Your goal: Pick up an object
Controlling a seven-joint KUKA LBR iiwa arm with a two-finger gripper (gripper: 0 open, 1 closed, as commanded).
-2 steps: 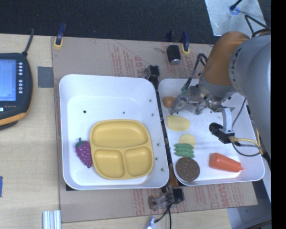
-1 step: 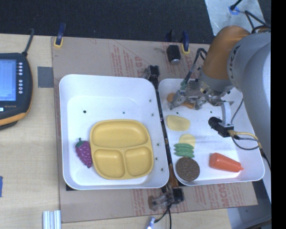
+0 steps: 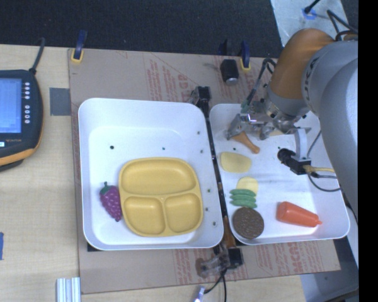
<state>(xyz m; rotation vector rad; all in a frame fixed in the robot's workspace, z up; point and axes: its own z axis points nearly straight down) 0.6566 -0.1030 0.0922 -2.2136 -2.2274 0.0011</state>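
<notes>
From the fixed camera above the bench we look down on two white bins set side by side on a brown cardboard sheet (image 3: 145, 74). In the left bin (image 3: 101, 121) a yellow divided tray (image 3: 160, 195) lies toward the near edge, and a bunch of purple toy grapes (image 3: 111, 201) sits just beside the tray's left edge. In the right bin (image 3: 331, 231) we see the toys lined along the left wall: a pale yellow piece (image 3: 235, 162), then a smaller yellow piece (image 3: 247, 184) touching a green pod-like toy (image 3: 243, 197), then a dark brown round disc (image 3: 247, 223) at the near left corner. An orange carrot-like toy (image 3: 297, 214) lies toward the near right corner, well apart from the arm. The grey arm reaches in from the right, and its gripper (image 3: 239, 133) is down at the far left corner of the right bin, just beside a small orange-brown toy (image 3: 246, 143). We cannot tell how the gripper stands, nor whether it touches that toy. A handheld control pendant (image 3: 9, 118) rests at the bench's left edge.
</notes>
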